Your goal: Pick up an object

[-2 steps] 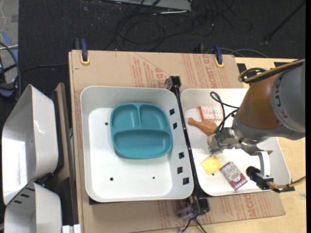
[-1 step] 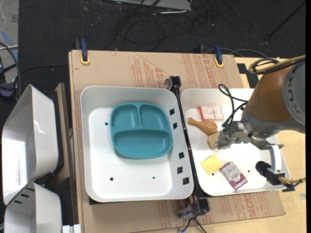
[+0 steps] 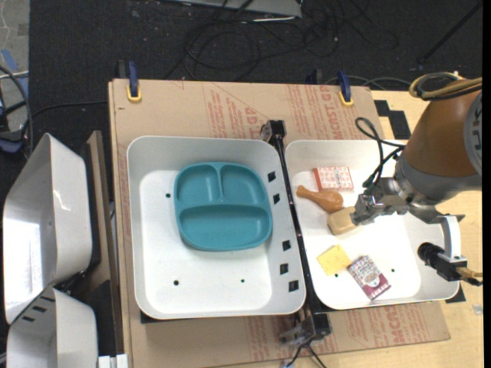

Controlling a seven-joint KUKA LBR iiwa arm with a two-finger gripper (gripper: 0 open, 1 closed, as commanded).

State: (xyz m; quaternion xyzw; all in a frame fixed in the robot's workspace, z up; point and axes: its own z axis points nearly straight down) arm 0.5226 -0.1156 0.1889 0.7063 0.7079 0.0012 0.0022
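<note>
I have the claw (image 3: 367, 209) low in the right bin (image 3: 406, 286), right against the tan block (image 3: 341, 221). I cannot tell its state. The block looks to rest on the bin floor, so lifting remains.

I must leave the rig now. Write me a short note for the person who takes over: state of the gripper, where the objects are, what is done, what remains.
Gripper: low in the right bin, right next to the tan block; whether its fingers are open or shut cannot be told.
Right bin also has: brown drumstick-shaped toy, pink patterned box, yellow piece, small dark red packet.
Left bin: teal divided plate.
Done: arm has reached the block.
Left: no object is visibly lifted; confirm a grasp, then raise it.
</note>
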